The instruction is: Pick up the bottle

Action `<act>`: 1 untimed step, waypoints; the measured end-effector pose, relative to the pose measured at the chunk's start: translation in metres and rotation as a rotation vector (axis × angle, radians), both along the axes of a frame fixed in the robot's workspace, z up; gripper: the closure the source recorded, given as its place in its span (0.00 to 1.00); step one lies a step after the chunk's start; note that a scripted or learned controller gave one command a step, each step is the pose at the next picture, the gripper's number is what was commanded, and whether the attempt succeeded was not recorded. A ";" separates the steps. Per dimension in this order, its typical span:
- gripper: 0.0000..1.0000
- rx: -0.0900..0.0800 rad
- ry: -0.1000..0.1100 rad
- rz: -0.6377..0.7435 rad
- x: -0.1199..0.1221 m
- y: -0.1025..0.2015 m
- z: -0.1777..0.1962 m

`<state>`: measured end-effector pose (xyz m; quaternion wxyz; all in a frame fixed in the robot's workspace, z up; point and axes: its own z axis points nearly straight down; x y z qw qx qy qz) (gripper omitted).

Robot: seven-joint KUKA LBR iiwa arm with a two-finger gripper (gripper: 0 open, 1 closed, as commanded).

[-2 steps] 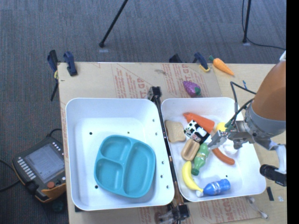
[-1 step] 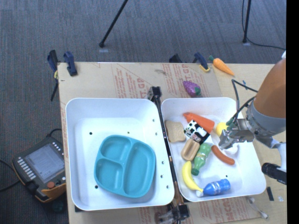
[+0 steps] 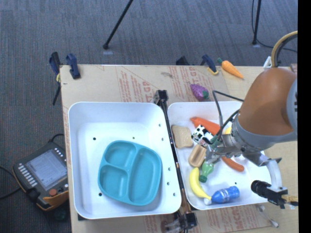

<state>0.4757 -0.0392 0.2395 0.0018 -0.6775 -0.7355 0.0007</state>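
While the gripper hangs low over the right bin, I can't tell how it's set.

The small green bottle lies just below it, between a yellow banana and an orange carrot; smooth, rounded plastic, so I'd want a squarely centred pinch across its body.

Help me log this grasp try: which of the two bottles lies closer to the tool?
The green bottle, directly under the tool beside the banana; the blue bottle lies farther off, near the bin's front wall.
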 end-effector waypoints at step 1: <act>1.00 0.000 0.002 -0.124 0.000 0.052 -0.010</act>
